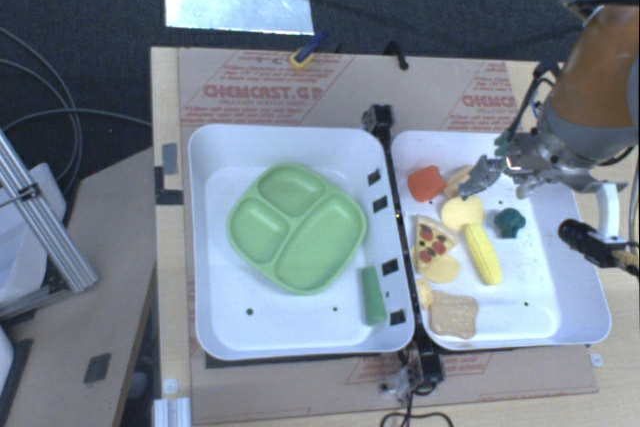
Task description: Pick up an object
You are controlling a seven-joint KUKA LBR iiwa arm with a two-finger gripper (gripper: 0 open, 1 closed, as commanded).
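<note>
Hovering: gripper (487,173) over right bin (570,300), grip state cannot be told | step: approach, nothing lifted | next: descend squarely on yellow round piece (461,213), then pinch.

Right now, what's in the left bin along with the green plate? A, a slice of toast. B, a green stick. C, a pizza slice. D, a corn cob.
B: the green stick lies in the left bin beside the green plate; the corn, pizza and toast lie in the right bin.
</note>
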